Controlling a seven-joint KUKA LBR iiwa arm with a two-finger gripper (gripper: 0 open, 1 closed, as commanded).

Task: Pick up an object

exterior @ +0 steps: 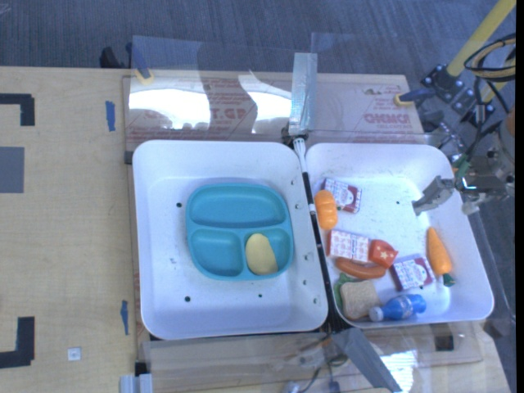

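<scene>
The right bin (385, 158) holds several toy foods. An orange fruit (326, 210) lies by its left wall, next to a white and red carton (345, 195). A second carton (349, 244), a red piece (382, 254), a sausage (360, 269), a bread slice (356, 298), a blue bottle (398, 308) and a third carton (412, 273) crowd the front. A carrot (440, 252) lies at the right. My gripper (434, 196) hangs over the bin's right side, above the carrot and apart from it, with nothing seen in it.
The left bin (164, 301) bears a teal divided plate (237, 207) with a yellow lemon-like piece (261, 254) in its front right compartment. A metal post (302, 97) stands behind the bins' shared wall. Cables and arm parts (475, 88) fill the far right.
</scene>
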